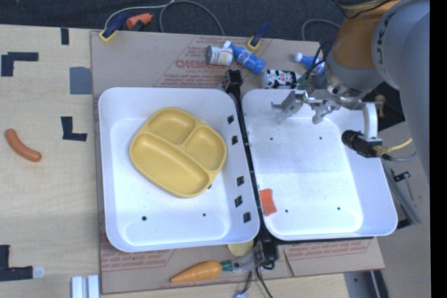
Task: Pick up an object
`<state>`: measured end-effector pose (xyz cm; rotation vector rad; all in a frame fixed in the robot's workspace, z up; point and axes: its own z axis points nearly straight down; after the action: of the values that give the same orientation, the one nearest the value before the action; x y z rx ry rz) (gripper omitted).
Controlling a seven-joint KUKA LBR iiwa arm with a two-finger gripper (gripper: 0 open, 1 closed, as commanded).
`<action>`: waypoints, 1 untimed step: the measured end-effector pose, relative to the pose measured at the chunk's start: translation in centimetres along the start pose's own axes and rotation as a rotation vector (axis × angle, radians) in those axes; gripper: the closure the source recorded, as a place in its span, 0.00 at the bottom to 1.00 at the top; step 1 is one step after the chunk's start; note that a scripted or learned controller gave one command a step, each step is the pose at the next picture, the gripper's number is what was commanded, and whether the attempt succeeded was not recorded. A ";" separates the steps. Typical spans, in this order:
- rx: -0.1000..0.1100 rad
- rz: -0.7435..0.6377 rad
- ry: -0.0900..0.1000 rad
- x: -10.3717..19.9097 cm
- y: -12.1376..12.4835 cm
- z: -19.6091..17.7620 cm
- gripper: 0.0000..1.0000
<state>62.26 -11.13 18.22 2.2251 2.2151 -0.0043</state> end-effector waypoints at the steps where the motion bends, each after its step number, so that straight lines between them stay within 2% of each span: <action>1: -0.002 -0.007 0.000 1.8 0.9 10.2 0.00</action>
<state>63.14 -9.41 7.99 2.2158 2.2224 -0.0012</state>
